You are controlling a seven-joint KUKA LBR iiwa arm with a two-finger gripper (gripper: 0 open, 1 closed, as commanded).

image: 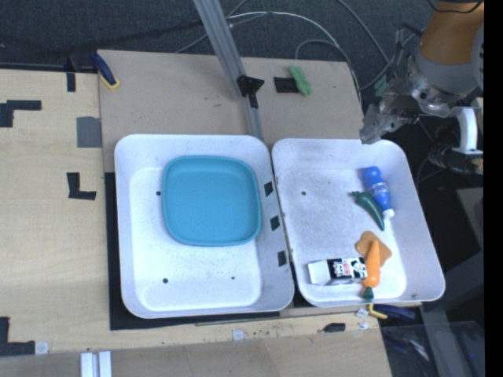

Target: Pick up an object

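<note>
Blue bottle (375,187), right bin (314,210) 2 o'clock: light, rigid, slippery (may roll); grip across body. Gripper (376,128) above rim, opening cannot be told.

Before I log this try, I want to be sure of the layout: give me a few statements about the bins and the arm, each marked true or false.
1. A blue plate lies in the left bin. True.
2. The carrot lies in the left bin. False: it lies in the right bin, near its front right corner.
3. The gripper is over the back right corner of the right bin, apart from the things in it. True.
4. The blue bottle is between the gripper's fingers. False: it lies on the floor of the right bin, beside a green pepper.
5. A small black and white box lies next to the carrot. True.
</note>
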